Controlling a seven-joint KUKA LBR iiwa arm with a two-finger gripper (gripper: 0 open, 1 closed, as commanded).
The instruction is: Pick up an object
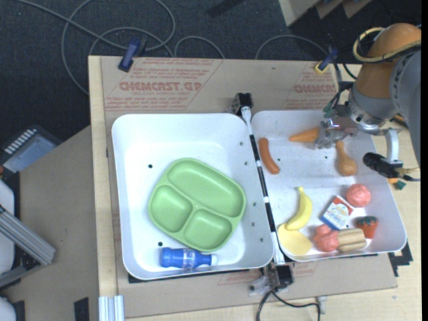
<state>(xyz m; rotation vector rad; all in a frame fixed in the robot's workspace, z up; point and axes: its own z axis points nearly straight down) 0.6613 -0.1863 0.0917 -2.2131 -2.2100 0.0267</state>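
Bright, even overhead light, white bins [127, 179] slightly glaring, soft shadows, mild overall blur

1. Bench [200, 79] under us, a brown board with red lettering showing along its far side.
2. Two white bins sit directly on it, side by side and touching: left bin [134, 139], right bin [281, 122].
3. Blue clips grip the far edge: one [130, 53], another [326, 61].

Both white bins [127, 199] look like smooth, slightly glossy plastic. The green divided tray [195, 203] in the left one is matt plastic. Under them, the counter [180, 85] is dull brown printed cardboard.
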